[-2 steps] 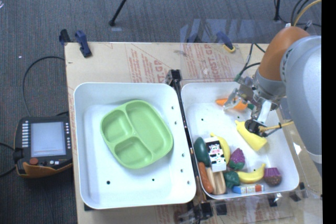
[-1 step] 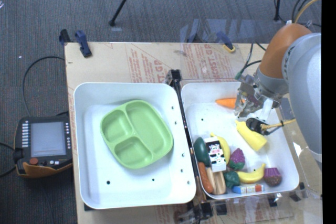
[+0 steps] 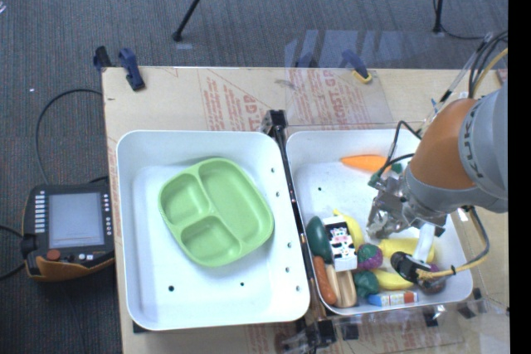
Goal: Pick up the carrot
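1. Nearest the camera, along the front wall of the right bin (image 3: 309, 147), the toy food lies in a heap: a banana (image 3: 397, 278), a purple piece (image 3: 370, 255), a dark green piece (image 3: 317, 234), a small black-and-white carton (image 3: 339, 244) and some orange-brown sticks. They look like smooth moulded plastic, rounded and slippery, and I judge they have simply been tipped in, not arranged.

2. Just behind that heap hang my jaws (image 3: 383, 221), low over the bin floor near the middle. From this slant I cannot tell how they are set, and nothing shows between them.

3. Above them my wrist carries its orange band and grey shell, reaching in from the right with cables looping around it.

4. Further back lies the carrot (image 3: 365, 163), a tapered orange cone on its side by the far wall, apart from the pile. That spacing should make it an easier target, I think, though a smooth cone may roll or squirt out.

5. In the left bin (image 3: 133, 178) sits a pale green divided plate (image 3: 216, 210), glossy, with three compartments.

6. Farthest back, the counter (image 3: 199, 95) is bare printed cardboard, clamped at its rear edge.
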`<state>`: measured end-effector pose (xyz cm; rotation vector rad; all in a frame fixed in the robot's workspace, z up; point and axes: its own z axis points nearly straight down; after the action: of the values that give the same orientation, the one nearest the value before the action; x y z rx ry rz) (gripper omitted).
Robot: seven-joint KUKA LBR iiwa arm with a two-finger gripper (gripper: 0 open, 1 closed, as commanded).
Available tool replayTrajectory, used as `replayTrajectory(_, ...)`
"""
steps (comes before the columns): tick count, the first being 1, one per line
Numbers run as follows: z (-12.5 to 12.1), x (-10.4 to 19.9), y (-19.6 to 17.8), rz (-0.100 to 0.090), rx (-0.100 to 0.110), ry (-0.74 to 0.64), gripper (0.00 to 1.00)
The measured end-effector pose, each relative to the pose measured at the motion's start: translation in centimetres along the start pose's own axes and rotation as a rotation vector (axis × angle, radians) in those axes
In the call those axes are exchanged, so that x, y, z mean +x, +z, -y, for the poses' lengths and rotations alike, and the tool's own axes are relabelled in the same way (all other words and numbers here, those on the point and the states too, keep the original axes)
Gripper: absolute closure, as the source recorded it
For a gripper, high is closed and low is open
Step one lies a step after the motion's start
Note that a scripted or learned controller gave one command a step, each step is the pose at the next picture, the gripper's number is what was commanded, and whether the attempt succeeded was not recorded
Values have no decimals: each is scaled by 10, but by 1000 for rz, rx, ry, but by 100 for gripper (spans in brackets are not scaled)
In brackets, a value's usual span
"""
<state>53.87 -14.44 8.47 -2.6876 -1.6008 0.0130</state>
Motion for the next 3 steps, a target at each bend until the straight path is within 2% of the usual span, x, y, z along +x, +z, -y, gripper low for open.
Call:
replayTrajectory(1, -2, -1, -1, -1, -4, 4, 0)
replayTrajectory(2, -76, 20, -4, -1, -10, -39, 0)
replayTrajectory(3, -107, 20, -3, -1, -2, 188, 0)
